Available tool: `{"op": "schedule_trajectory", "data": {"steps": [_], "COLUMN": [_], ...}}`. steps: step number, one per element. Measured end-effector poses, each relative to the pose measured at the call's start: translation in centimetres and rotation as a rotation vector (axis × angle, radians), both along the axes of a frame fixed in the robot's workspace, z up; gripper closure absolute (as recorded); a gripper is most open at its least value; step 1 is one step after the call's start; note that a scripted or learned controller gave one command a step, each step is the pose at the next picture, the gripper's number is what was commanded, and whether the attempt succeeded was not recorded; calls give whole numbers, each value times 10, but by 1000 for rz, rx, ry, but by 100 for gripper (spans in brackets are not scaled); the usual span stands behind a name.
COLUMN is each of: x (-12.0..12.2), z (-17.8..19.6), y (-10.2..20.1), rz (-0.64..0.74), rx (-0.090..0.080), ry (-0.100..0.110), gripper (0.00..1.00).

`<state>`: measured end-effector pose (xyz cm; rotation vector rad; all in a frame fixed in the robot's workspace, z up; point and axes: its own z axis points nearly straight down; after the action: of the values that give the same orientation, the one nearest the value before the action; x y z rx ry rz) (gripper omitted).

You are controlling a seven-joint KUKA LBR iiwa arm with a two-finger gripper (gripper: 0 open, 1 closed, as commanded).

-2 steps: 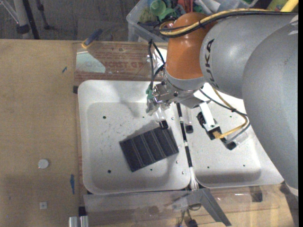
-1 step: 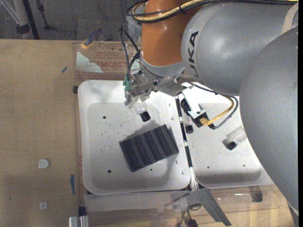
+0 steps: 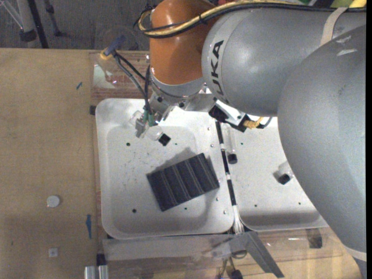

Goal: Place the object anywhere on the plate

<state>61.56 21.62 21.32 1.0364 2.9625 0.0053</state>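
Small black block (image 3: 164, 139) lies on the left bin (image 3: 116, 214) floor, upper part, just below the tool (image 3: 145, 122) and apart from the ribbed dark plate (image 3: 183, 181) at bin center. Can't tell tool's opening; nothing seen between fingers. Right bin (image 3: 273, 214) holds another small black bit (image 3: 283, 179). Arm (image 3: 261, 57) overhead.

The one thing I can read is black lettering, "UKA", running down the grey arm (image 3: 256, 57) casing just beside its orange band; the first letter of the brand is hidden from me
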Motion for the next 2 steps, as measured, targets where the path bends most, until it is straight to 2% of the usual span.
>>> {"op": "schedule_trajectory", "data": {"steps": [1, 2], "x": [4, -45], "z": [-27, -49], "y": [8, 9], "rz": [125, 491], "rx": [-2, -1], "ry": [4, 4], "gripper": [100, 100]}}
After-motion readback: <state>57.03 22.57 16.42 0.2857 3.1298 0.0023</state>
